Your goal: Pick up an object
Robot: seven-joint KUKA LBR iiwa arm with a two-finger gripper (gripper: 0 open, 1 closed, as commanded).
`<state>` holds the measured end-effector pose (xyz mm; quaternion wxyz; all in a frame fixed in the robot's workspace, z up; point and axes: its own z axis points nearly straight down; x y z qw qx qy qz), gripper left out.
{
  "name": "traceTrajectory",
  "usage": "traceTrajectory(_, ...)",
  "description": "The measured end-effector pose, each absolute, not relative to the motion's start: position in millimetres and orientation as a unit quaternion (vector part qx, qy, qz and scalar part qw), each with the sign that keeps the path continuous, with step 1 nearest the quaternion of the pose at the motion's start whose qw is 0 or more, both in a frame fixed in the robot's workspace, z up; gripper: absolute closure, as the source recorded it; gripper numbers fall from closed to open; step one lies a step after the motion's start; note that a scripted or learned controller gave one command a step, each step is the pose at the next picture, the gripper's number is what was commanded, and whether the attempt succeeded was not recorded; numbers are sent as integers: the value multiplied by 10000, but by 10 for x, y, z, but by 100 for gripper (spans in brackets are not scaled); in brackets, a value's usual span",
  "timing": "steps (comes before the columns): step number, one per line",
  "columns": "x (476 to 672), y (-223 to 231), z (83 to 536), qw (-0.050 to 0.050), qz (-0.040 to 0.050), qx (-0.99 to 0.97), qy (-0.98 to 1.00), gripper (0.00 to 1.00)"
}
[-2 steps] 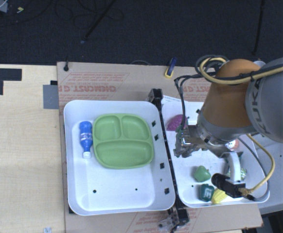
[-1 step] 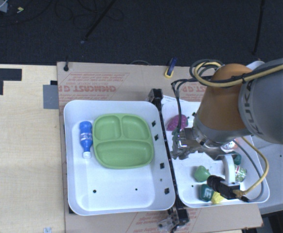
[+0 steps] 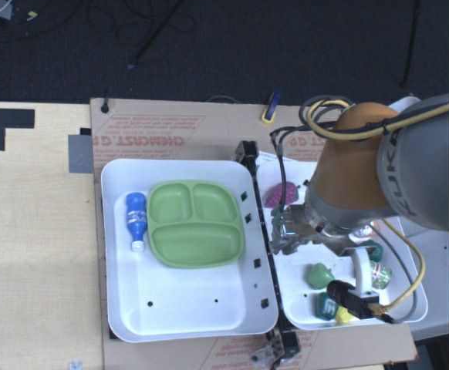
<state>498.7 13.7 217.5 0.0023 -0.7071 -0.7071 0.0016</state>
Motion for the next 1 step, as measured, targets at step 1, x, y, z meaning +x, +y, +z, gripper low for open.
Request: traceTrajectory(1, 4912, 101, 2203, 21, 16, -7069, -7073, 100)
